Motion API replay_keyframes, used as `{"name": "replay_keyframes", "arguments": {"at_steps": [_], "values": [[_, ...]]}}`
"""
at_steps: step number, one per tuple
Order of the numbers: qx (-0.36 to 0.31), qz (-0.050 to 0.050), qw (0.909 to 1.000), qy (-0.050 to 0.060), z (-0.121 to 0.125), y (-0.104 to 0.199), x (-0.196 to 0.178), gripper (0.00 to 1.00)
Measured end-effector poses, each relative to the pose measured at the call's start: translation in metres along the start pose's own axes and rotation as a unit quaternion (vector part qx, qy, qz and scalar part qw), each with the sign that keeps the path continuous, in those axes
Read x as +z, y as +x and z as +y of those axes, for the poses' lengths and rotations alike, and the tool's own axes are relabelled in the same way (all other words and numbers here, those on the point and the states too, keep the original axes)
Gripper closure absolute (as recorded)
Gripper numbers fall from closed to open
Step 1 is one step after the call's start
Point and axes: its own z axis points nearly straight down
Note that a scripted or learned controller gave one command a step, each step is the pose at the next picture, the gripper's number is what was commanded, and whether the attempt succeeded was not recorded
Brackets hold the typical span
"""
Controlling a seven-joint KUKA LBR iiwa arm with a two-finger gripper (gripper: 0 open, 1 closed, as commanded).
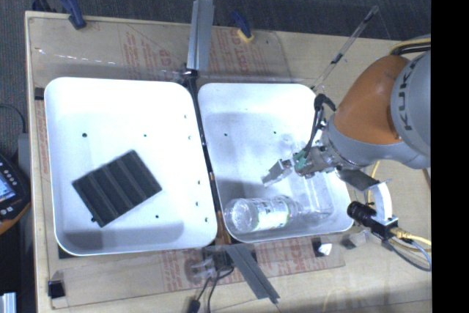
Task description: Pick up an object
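Bench [110,40] fitted with two shallow white bins side by side, with the right bin [242,106] taken as the landmark. A clear plastic bottle [265,213] is laid on its side along the near wall of the right bin, cap end toward the bin's right corner, with a pale label around its middle. The gripper [282,171] is positioned inside the right bin, just above the bottle and apart from it; nothing is seen between its fingers, and whether they are spread or closed cannot be told. The grey arm with its orange band [370,110] is extended over the right bin's right wall. To the left of the right bin, the left bin [110,95] is set touching it; a dark ribbed flat panel [117,187] is laid at a slant on its floor.
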Motion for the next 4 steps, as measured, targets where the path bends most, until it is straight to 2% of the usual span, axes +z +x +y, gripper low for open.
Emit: {"name": "replay_keyframes", "arguments": {"at_steps": [3, 4], "values": [[-0.033, -0.002, 0.9994, -0.001, -0.006, -0.007, -0.019, 0.0], [-0.148, 0.0, 0.989, 0.0, -0.004, 0.006, -0.004, 0.0]]}}
